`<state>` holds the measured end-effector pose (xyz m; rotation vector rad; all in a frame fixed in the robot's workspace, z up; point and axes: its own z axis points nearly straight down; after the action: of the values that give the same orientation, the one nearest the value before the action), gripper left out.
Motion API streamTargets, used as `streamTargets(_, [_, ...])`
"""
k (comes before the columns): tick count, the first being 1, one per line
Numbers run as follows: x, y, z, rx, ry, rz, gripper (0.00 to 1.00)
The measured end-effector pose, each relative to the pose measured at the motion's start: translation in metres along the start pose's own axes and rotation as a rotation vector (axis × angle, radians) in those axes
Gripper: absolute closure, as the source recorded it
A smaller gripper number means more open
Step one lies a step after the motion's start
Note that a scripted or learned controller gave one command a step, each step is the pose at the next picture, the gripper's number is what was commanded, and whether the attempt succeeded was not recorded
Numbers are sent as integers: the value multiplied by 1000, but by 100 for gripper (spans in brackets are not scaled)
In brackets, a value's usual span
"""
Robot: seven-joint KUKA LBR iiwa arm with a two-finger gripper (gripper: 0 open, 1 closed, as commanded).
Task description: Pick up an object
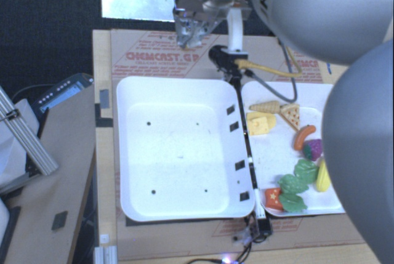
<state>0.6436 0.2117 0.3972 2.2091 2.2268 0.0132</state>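
My pincer (pixel 189 35) hangs high beyond the far rim of the left bin (pixel 132 133), over the printed cardboard sheet (pixel 154 55), nowhere near anything to pick; too blurry and small to tell how far it is open, and I see nothing in it. All candidates sit in the right bin (pixel 265 149), just across the divider from the left bin: a yellow cheese block (pixel 261 124) nearest the divider, a cone (pixel 266 107) and a waffle-like wedge (pixel 290 115) beyond it, an orange sausage (pixel 304 135), a purple piece (pixel 314 148), green leafy pieces (pixel 298 178), a yellow piece (pixel 322 175) and a red piece (pixel 273 197) at the near corner. To do this step well I judge I should swing over to the right bin and pick an isolated target; the cheese block looks best, apart from its neighbours, blocky sides for two fingers. The leafy cluster is crowded, likely a bad grasp. Come straight down, stay off the divider clips (pixel 237 127) and the yellow cable (pixel 271 71) beyond the rim. My own arm (pixel 332 4) covers the far side of the right bin, so more may lie hidden there. Surface: smooth white plastic, shallow walls, things could slide if nudged. The bins rest on a tan counter (pixel 68 146); a metal rail (pixel 28 140) and a dark handheld unit (pixel 61 90) lie left of the left bin, well apart.
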Motion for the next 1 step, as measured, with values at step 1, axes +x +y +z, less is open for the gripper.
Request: streamTargets(1, [-1, 26, -17, 4, -2, 3, 100])
